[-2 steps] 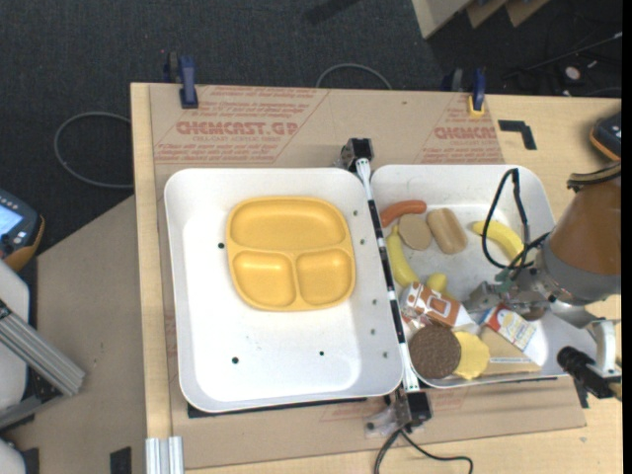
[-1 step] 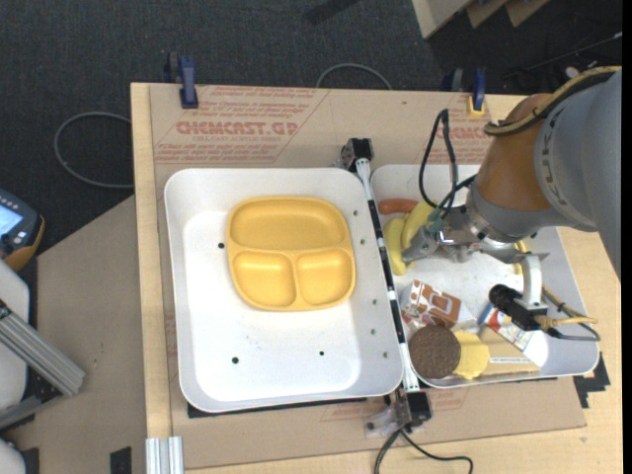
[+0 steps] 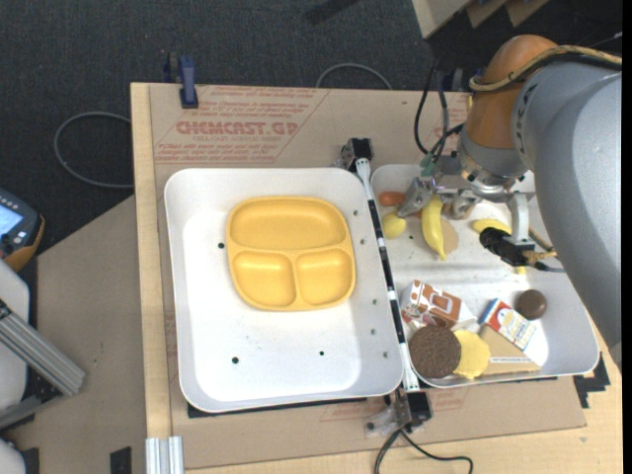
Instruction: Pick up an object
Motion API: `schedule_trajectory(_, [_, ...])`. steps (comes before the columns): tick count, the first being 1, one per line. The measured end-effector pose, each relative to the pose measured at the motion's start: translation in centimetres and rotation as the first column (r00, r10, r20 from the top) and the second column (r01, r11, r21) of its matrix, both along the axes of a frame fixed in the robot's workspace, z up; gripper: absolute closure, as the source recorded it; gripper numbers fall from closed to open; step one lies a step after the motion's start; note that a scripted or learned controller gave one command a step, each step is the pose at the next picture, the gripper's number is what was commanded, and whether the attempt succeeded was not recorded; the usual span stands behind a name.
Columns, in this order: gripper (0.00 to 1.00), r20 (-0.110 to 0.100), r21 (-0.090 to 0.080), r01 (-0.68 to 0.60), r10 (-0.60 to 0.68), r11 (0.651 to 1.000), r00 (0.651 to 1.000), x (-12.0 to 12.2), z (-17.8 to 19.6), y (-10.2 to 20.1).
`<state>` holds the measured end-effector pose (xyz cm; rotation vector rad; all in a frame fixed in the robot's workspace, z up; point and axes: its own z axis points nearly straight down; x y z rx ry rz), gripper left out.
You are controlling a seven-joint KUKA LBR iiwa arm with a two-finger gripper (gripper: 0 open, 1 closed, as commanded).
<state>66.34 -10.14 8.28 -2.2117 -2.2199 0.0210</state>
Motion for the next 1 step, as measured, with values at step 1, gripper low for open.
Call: schedule_trajectory(1, [1.0, 0.004, 0.002, 0.004, -0.004, 1.0, 1.0, -0.08, 1.27, 0.14])
